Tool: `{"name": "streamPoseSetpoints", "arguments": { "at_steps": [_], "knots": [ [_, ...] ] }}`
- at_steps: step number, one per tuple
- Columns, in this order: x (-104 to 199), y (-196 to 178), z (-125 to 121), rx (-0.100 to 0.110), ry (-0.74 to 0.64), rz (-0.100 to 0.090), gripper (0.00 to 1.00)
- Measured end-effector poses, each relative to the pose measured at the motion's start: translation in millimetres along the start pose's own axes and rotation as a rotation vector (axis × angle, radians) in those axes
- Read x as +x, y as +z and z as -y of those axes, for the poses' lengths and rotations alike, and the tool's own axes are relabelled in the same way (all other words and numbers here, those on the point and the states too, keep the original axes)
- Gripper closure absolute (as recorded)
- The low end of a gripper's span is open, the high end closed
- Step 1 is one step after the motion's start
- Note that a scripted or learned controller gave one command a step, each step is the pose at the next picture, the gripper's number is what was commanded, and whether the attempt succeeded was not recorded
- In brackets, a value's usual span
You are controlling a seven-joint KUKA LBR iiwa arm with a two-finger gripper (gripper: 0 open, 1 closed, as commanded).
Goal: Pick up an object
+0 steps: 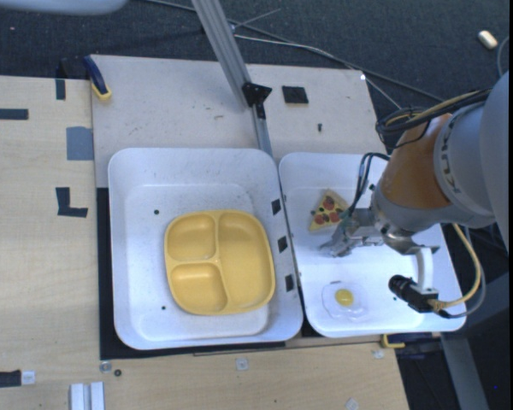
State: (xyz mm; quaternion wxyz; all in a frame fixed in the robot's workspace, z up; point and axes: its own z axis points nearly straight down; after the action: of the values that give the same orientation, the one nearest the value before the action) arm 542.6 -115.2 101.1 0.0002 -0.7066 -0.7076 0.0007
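Partly hidden by the gripper (342,239), the pizza slice (327,210) lies far in the right bin (301,173); its grip is unclear. Nearer lies a fried egg (345,300). Left bin (126,229) holds a yellow tray (219,261).

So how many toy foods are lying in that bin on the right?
2. A pizza slice lies near the bin's far left part, just left of the claw. A fried egg lies near its front edge. The arm covers part of the bin, so more may be hidden.
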Motion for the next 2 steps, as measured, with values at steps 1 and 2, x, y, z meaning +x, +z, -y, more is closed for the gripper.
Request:
{"name": "streamPoseSetpoints", "arguments": {
  "at_steps": [1,2],
  "knots": [
    [3.7,-42.4,1.6,-0.003,0.0,-0.001,1.0],
    [6.4,-104.5,3.9,-0.004,0.0,0.0,1.0]
  ]
}}
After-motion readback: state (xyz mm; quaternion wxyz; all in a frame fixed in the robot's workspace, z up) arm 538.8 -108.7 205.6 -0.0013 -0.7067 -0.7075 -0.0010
